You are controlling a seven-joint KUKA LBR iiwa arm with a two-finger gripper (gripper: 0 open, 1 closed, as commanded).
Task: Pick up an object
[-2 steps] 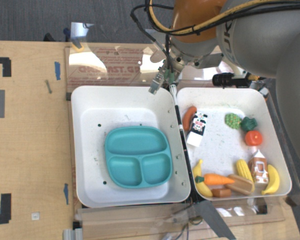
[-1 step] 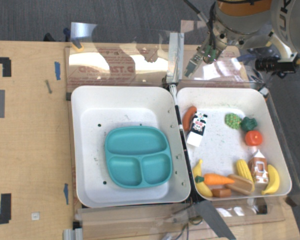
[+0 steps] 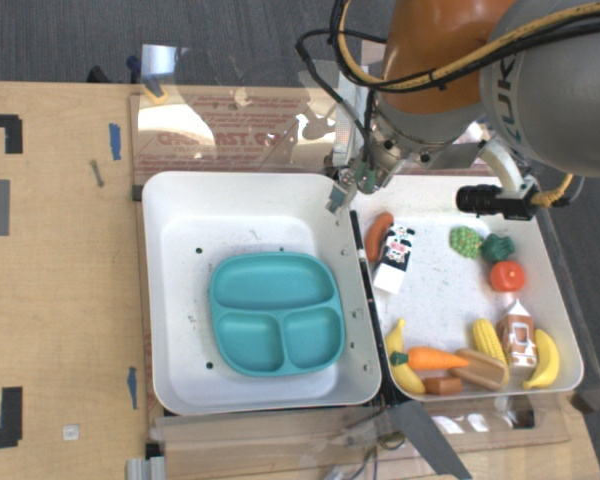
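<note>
My claw (image 3: 342, 190) hangs over the far end of the wall where the 2 white bins meet, above their back rims. I cannot tell from here how it is set, and nothing shows in its grip.

Readable writing is scarce. Faint red lettering runs across the clear plastic sheet (image 3: 230, 133) behind the left bin (image 3: 170, 268), but glare washes it out and I cannot read it. The small milk carton (image 3: 393, 256) in the right bin (image 3: 560, 298) is white with black cow patches; any words on it are too small to make out. A second carton (image 3: 519, 337), brown and white, stands near the front right corner, its label also unreadable.

The thing nearest my claw is a red sausage (image 3: 378, 234), just below it in the right bin, close to the dividing wall. Its long axis runs from the far side toward the near side, tilted slightly, the top end leaning right. The milk carton lies just beside it on the right, roughly parallel.

Further right sit green broccoli (image 3: 466, 241) and a tomato (image 3: 506, 275). Along the front edge lie a carrot (image 3: 435, 358) pointing right to left, corn (image 3: 488, 338), and 2 bananas (image 3: 548, 360).

The left bin holds a teal tray (image 3: 276, 311) with 3 compartments.
</note>
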